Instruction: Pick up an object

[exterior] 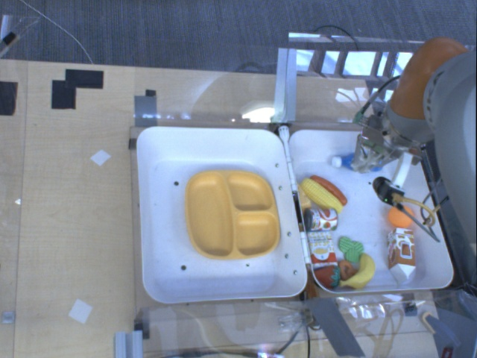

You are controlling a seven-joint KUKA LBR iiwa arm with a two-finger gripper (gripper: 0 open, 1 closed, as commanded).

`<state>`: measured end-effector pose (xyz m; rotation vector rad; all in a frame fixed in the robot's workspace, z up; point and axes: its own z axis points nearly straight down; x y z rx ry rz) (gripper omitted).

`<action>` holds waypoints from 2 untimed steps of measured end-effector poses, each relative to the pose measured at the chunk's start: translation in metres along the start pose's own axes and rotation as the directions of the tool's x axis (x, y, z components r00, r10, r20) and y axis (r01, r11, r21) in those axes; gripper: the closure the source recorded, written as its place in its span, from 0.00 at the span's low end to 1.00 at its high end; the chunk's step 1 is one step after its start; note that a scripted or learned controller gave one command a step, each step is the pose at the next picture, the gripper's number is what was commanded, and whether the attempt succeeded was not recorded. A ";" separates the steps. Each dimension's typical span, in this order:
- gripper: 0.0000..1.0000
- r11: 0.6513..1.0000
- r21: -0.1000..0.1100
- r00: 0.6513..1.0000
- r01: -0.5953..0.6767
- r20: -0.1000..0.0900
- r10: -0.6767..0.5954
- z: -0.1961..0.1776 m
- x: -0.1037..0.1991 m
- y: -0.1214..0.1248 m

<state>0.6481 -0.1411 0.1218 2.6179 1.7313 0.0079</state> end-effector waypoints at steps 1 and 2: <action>0.00 1.000 0.000 1.000 0.000 0.001 0.000 0.000 -0.001 0.000; 0.00 0.965 0.001 0.965 -0.262 0.001 0.262 -0.001 0.026 0.013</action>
